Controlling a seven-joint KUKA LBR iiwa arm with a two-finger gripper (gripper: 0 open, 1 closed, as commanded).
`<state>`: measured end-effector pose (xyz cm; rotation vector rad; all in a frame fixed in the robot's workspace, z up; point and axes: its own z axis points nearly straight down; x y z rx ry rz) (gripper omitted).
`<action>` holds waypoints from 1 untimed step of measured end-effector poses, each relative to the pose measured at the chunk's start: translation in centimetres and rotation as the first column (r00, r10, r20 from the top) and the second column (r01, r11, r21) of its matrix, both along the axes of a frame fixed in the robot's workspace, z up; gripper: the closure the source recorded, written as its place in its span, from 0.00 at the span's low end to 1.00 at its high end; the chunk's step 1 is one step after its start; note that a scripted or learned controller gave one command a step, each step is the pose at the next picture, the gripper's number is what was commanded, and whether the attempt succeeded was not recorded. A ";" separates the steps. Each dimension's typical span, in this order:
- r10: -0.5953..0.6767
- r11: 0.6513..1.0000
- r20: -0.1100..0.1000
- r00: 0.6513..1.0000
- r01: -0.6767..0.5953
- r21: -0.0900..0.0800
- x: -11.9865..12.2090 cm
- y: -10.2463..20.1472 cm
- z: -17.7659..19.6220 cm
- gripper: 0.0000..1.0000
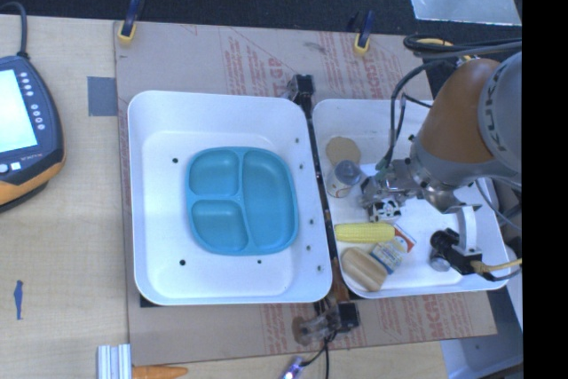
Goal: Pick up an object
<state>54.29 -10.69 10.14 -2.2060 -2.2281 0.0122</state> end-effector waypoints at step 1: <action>-0.004 1.000 0.007 1.000 0.004 0.002 -1.2 5.8 9.1 1.00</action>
